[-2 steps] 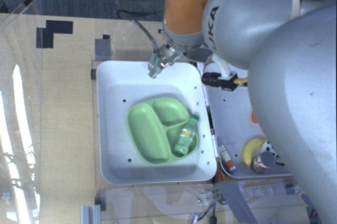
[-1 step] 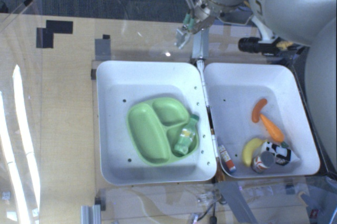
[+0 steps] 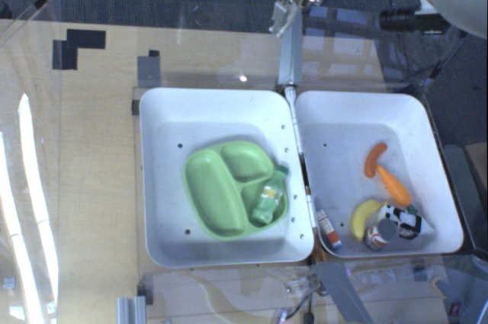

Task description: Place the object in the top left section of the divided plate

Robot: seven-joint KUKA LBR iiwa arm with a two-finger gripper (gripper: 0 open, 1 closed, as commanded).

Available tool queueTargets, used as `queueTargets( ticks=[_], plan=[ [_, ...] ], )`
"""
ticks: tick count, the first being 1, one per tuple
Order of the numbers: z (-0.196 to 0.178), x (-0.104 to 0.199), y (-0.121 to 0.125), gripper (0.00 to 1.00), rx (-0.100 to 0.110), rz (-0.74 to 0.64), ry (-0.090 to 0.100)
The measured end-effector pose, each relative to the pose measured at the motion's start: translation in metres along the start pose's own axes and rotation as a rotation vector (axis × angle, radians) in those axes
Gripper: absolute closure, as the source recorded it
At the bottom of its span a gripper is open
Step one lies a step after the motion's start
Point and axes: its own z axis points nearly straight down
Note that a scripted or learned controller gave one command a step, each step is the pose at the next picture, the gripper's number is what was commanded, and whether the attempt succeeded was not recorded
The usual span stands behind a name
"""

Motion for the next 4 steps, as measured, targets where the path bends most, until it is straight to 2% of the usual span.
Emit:
queueTargets(
  ticks=[1, 2, 3, 4],
  plan=[
    [0.000, -0.021, -0.027, 1.00, 0.000, -0.491, 0.000],
    [0.000, -0.046, -0.049, 1.00, 0.000, -0.756, -0.001],
    [-0.001, -0.068, -0.058, 1.00, -0.002, -1.206, -0.003],
    [-0.001, -0.067, -0.052, 1.00, -0.002, -1.230, -0.004]
  ],
)
